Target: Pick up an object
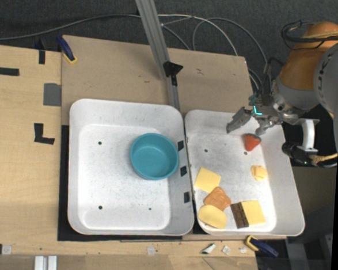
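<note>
Gripper [249,124] hangs over the far part of the right bin [286,186], its 2 fingers spread apart with nothing between them. Just below it a red piece [251,142] lies on the bin floor. Nearer the camera lie 4 yellow pieces and a brown one [218,197], while the left bin [87,154] holds a blue bowl [153,156].

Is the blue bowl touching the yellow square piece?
Apart. The camera view shows the blue bowl in the left bin and the yellow square piece in the right bin, rims between them.
</note>
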You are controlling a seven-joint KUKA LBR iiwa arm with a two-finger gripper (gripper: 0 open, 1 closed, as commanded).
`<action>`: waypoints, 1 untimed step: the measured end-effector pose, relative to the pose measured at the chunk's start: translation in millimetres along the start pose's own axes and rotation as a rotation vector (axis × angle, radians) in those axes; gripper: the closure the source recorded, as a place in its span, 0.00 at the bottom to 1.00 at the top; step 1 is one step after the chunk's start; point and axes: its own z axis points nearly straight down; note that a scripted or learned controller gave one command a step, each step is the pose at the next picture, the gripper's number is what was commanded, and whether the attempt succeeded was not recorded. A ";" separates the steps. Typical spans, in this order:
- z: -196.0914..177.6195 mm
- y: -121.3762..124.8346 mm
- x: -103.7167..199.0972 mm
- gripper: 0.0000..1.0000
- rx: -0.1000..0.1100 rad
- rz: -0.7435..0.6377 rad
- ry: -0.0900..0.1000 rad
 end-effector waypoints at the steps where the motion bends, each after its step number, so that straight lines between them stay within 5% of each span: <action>1: 64.5 -0.4 5.0 0.00 0.006 0.000 0.001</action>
